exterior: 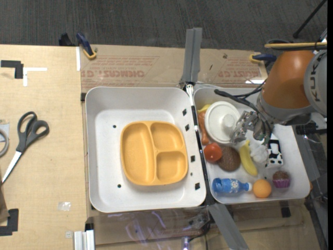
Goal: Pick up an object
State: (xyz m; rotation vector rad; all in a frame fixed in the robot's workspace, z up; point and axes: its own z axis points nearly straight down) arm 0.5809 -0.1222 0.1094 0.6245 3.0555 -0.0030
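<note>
The right bin (pixel 299 191) holds a white round dish (pixel 221 121), a red tomato (pixel 213 152), a brown ball (pixel 229 159), a yellow banana (pixel 248 159), a blue bottle (pixel 230 186), an orange (pixel 262 188), a purple cupcake (pixel 281 179) and a black-and-white cow toy (pixel 274 154). My gripper (pixel 250 129) hangs over this bin, just right of the white dish and above the banana. Nothing shows between its metal fingers (pixel 242 127).
The left bin (pixel 99 155) carries a yellow divided tray (pixel 154 152). Scissors (pixel 23 137) lie on the wooden bench at far left. A grey bar (pixel 191 61) rises between the bins at the back. The orange-banded arm (pixel 289 82) covers the right bin's far corner.
</note>
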